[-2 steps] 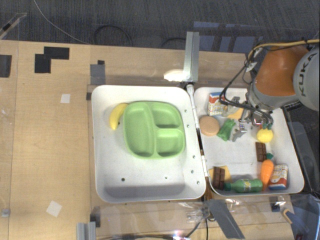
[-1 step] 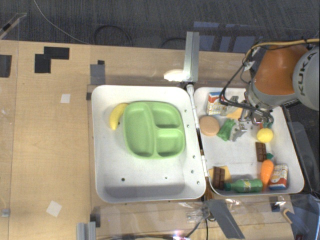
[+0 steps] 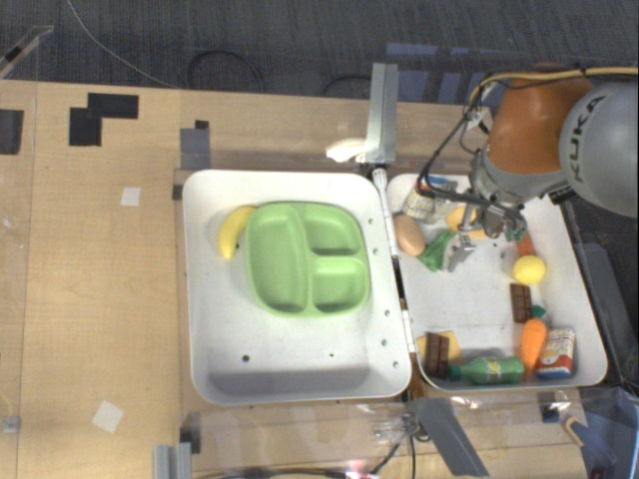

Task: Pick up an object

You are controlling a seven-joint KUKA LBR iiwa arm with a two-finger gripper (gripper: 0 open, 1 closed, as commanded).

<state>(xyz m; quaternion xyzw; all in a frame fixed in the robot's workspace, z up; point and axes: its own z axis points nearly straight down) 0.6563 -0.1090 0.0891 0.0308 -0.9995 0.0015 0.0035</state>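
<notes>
2 bins; gripper [image 3: 461, 252] low in right bin [image 3: 589, 307] beside green toy [image 3: 435, 251]; jaw state unclear, can't tell.

The grey arm [image 3: 604, 153] entered from the right of the camera view, its rounded body high near the frame's upper right. The orange band [image 3: 529, 128] sat just above the wrist, with dark cables looped over and beside it. The wrist pointed steeply downward. The claw [image 3: 461, 250] hung low at the arm's left end, its metal fingers [image 3: 454, 257] directed down. Their spacing could not be determined.
</notes>
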